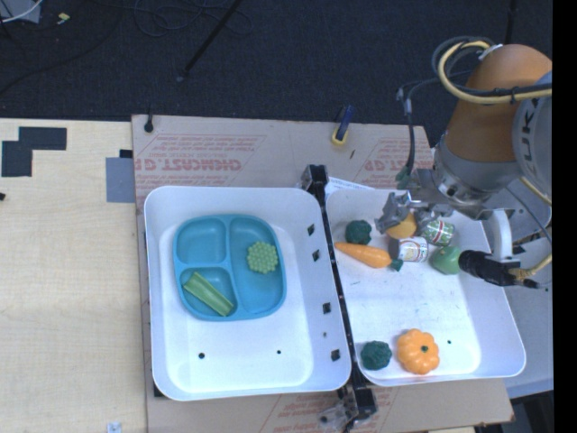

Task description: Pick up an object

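Grey two-finger gripper (406, 216) over the right white bin's (487, 354) far edge, grip unclear, beside a smooth tapered orange plastic carrot (363, 254).

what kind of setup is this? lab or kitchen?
Likely a robot lab bench, not a kitchen: toy food such as a carrot and pumpkin in white bins, loose cables behind, arm reaching in.

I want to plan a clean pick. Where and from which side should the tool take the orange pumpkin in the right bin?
Take the orange pumpkin across its round middle, coming straight down from above. It sits upright near the front wall of the right bin, stem up. A dark green piece lies just at its left, so set the fingers front and back rather than left and right, probably.
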Tool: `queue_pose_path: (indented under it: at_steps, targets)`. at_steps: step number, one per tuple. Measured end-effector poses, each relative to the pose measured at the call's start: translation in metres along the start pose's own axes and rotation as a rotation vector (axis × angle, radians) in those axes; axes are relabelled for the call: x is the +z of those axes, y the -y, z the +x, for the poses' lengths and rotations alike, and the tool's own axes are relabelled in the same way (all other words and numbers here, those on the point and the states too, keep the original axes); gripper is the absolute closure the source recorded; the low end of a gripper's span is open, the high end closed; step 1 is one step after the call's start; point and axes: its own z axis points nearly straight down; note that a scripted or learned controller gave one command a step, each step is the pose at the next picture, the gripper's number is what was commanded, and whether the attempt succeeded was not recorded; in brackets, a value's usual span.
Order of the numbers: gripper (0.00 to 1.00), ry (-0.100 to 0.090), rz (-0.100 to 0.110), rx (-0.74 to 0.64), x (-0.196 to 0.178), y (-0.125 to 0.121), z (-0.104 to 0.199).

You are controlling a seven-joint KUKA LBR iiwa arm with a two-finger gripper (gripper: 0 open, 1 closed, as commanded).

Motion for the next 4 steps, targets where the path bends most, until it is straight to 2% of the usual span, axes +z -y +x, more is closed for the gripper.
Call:
queue_pose_path:
  at_steps: [1, 2, 3, 4]
  targets:
    - [1.0, 0.002, 0.002, 0.003, 0.013, -0.009, 0.044]
    - [1.0, 0.001, 0.0, 0.001, 0.005, -0.017, 0.093]
    - [1.0, 0.002, 0.003, 0.002, 0.025, -0.024, 0.14]
    - [1.0, 0.003, 0.001, 0.006, 0.012, -0.028, 0.131]
